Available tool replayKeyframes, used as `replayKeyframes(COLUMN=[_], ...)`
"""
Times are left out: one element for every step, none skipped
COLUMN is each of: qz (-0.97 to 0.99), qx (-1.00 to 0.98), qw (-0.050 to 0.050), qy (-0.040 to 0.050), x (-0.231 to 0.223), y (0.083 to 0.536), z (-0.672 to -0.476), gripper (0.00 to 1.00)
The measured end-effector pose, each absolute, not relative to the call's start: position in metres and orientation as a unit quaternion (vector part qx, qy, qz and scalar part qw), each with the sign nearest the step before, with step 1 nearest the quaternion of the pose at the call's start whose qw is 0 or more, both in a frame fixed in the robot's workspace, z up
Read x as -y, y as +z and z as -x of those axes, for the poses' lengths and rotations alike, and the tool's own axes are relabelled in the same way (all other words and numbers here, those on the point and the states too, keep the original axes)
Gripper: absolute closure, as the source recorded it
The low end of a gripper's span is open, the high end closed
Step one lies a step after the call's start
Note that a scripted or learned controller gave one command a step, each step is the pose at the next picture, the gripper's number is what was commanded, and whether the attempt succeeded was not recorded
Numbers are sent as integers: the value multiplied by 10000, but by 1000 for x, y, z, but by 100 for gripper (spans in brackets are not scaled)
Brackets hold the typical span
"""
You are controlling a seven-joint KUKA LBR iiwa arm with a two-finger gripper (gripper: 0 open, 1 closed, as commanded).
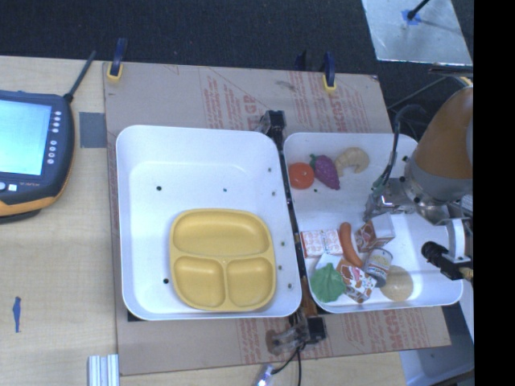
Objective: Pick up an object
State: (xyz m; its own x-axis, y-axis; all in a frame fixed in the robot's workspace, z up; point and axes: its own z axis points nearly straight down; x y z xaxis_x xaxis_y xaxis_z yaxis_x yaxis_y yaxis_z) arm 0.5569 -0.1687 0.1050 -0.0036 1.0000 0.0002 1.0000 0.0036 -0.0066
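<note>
The right white bin [320, 206] holds several small toy foods: a red tomato [302, 175], purple grapes [325, 170], a beige curved pastry [352, 160], an orange sausage [348, 244], pink wafer packets [320, 241], a green leaf [327, 282], a red-and-white carton [357, 284], a small can [378, 261] and a beige round piece [397, 283]. My gripper [376, 206] reaches in from the right and hangs low over the bin's right middle, just above a small brown packet [376, 233] and right of the sausage. I see nothing held in it.
The left white bin [201, 159] carries a yellow divided plate [223, 258] in its near half. A tablet-like pendant [28, 147] lies on the bench at far left. Clamps [328, 69] pin the cardboard at the back edge.
</note>
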Motion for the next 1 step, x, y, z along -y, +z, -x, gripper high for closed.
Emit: replayKeyframes(qz=[7051], qx=[7091], qw=[12], qy=[13], x=[127], y=[98], z=[-526], gripper=[0])
